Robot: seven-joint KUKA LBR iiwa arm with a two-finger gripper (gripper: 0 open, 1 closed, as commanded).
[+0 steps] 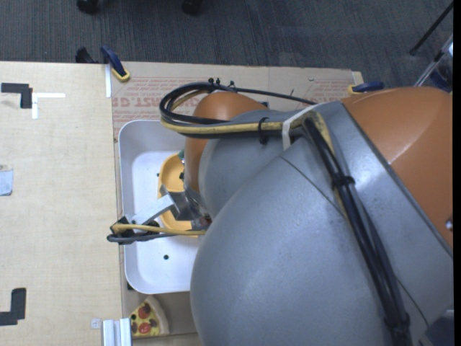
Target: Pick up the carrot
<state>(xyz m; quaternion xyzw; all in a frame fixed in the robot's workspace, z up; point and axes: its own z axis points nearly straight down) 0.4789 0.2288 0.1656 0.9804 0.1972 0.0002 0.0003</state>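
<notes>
White bin [157, 271], grey-and-orange arm [302, 251]

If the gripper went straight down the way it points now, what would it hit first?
Probably the yellow-orange thing in the white bin; the gripper points down at its near edge. The arm hides much of it, so it could slip past to the bin floor instead.

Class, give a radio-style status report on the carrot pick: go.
Gripper low in the white bin, state unclear. Yellow thing beside it, carrot not confirmed. Arm covers the rest.
</notes>
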